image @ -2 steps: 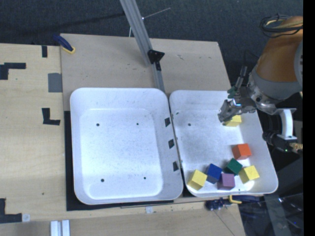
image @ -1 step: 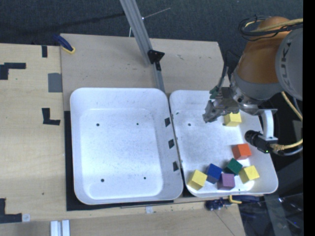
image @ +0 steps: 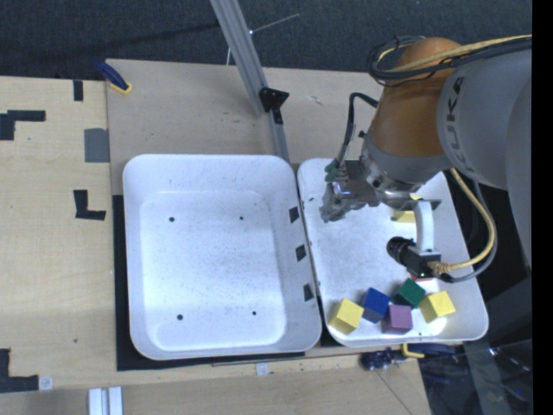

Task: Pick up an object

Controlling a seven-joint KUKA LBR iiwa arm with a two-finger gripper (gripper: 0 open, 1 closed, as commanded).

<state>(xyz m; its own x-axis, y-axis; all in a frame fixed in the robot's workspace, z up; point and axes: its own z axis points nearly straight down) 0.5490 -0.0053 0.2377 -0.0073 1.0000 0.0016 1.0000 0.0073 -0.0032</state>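
The gripper (image: 335, 204) sits over the right bin (image: 346, 258), near that bin's left wall and toward its far edge. The fingers point down toward bare bin floor. Whether they stand apart or together cannot be told from this view; the tip is small and dark against the wrist hardware. No object is visible between them.

The candidate objects lie in a cluster along the near edge of the right bin, well apart from the gripper:
- a yellow block (image: 347, 316) at the left of the cluster;
- a blue block (image: 376, 303) just beside it;
- a purple block (image: 399, 317) touching or nearly touching the blue one;
- a green block (image: 412, 292) behind the purple one;
- a second yellow block (image: 437, 305) toward the near right corner.

Another small yellow piece (image: 404, 217) shows near the right wall, partly hidden by the arm.

The left bin (image: 207, 167) holds no blocks.

Assessment: the task is at an early stage. No object is grasped or lifted. Remaining steps are travel to the near edge, descent on one block, closure and lift.
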